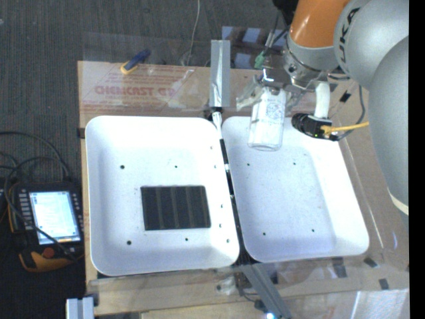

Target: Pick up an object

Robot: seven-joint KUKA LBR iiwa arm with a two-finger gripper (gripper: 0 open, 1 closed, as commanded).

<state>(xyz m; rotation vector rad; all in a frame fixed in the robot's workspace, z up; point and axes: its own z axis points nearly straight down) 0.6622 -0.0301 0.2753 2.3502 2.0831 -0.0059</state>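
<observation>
Bottle [267,119], clear plastic with pale label, hanging upright over far edge of right bin [345,205], just under gripper [275,85]; looking pinched at its top end between fingers; likely light, thin-walled, slippery; probably denting under squeeze; judging neck the firmest hold; dark ridged block [175,207] lying in left bin [106,178].

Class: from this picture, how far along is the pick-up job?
Looks nearly done: a clear bottle hangs below the claw, above the right bin's far edge. Whether the claw truly grips it is unclear. A dark ridged block lies in the left bin.
</observation>
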